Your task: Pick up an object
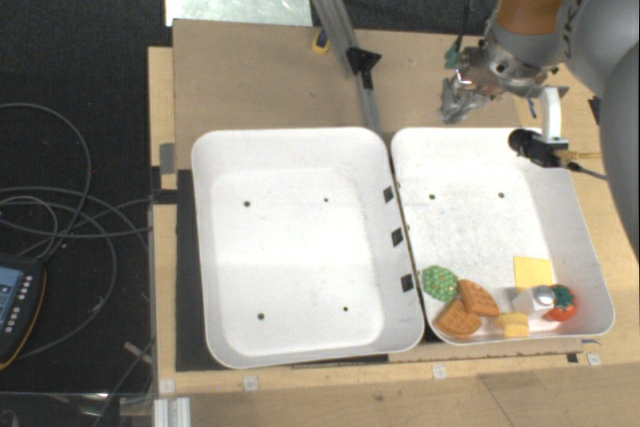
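I see my two-finger metal gripper (458, 105) at upper right, above the right white plastic bin (500, 205); can't tell its state.

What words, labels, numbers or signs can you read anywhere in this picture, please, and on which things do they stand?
None can be read.
The handheld controller at the left edge has a lit screen, but its content is too small and blurred to read.
The small items in the right bin, such as the yellow block, carry no legible print.
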Robot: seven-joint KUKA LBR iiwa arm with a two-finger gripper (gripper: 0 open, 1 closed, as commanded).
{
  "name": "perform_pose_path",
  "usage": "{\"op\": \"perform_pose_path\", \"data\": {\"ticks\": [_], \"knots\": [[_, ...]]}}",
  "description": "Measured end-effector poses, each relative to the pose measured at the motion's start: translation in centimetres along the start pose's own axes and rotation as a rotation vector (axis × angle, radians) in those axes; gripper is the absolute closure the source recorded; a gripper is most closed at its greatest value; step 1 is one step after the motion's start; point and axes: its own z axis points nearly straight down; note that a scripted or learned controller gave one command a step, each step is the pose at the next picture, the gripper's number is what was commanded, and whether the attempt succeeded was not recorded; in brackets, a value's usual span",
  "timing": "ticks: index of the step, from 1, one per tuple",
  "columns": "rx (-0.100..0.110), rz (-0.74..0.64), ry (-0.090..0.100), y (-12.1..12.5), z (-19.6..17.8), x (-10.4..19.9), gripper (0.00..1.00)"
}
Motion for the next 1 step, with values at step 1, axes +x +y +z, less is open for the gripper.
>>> {"op": "perform_pose_path", "data": {"ticks": [1], "knots": [[0.000,0.000,0.000,-0.41,-1.13,5.30,1.00]]}}
